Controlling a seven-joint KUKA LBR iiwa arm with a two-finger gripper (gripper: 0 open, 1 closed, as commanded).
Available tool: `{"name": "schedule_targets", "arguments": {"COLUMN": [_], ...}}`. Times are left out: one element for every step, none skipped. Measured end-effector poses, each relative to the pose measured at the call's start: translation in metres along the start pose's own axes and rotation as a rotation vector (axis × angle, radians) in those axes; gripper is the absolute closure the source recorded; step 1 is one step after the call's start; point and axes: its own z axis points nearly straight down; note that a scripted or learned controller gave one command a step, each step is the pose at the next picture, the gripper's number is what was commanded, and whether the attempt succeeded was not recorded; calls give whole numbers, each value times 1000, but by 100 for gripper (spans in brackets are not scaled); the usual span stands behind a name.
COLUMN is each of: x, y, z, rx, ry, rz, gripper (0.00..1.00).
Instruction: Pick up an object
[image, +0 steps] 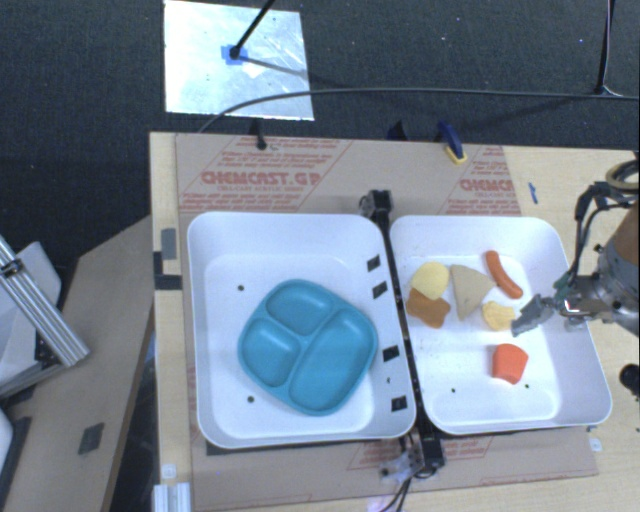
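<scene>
1. Orange-red and sausage-shaped, one small toy hot dog (503, 274) lies in the right bin (575, 395), toward its far right part, with its long axis slanting from upper left to lower right.
2. Four more food-like pieces lie with it in the same bin: one pale wedge (468, 290) just left of the sausage, tip pointing down; one round yellow piece (431, 279); one brown block (428, 309) touching the yellow piece from below; and one small yellow lump (498, 316).
3. One orange-red chunk (509, 362), shaped like a short carrot end, sits apart, nearer the front of the bin.
4. That makes six loose objects, all in the right bin.
5. The gripper (527, 318) reaches in from the right edge, its dark tip just beside the small yellow lump; whether it is spread or closed cannot be told at this angle, and nothing is seen between its tips.
6. The left bin (220, 250) holds one blue divided plate (307, 346) with three compartments, sitting tilted.
7. Both bins rest side by side on a cardboard sheet (270, 175) printed with red lettering.
8. A silver foil square (238, 60) lies on the dark floor beyond the bench.
</scene>
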Motion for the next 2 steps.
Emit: {"name": "schedule_targets", "arguments": {"x": [1, 7], "y": [3, -4], "z": [-6, 48], "rx": [-12, -10], "ry": [-3, -2], "rz": [-4, -2], "gripper": [0, 0]}}
